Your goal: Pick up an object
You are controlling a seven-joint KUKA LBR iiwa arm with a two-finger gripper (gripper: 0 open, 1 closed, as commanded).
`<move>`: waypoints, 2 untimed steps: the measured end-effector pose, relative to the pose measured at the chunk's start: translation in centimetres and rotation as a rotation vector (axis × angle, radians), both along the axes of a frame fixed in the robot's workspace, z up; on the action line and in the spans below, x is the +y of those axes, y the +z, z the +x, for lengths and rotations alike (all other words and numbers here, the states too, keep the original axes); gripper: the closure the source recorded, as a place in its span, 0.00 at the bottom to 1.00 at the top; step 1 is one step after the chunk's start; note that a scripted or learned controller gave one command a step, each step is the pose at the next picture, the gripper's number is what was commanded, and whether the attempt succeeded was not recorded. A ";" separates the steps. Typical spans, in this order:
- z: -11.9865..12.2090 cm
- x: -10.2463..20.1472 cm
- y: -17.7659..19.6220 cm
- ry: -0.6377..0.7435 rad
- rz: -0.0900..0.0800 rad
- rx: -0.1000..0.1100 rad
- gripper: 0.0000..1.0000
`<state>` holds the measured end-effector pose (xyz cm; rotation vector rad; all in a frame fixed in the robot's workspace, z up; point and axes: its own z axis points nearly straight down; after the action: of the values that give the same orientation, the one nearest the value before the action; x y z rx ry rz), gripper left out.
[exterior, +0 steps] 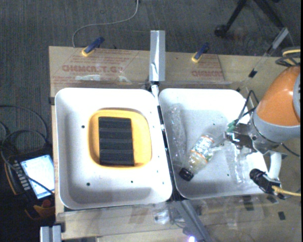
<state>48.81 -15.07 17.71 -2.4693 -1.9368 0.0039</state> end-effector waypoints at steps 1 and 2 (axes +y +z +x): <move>3.8 2.5 -8.1 0.142 -0.003 -0.013 0.00; 3.8 2.5 -7.2 0.142 -0.001 -0.012 1.00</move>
<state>52.62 -12.56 10.55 -2.3325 -2.1126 -0.0094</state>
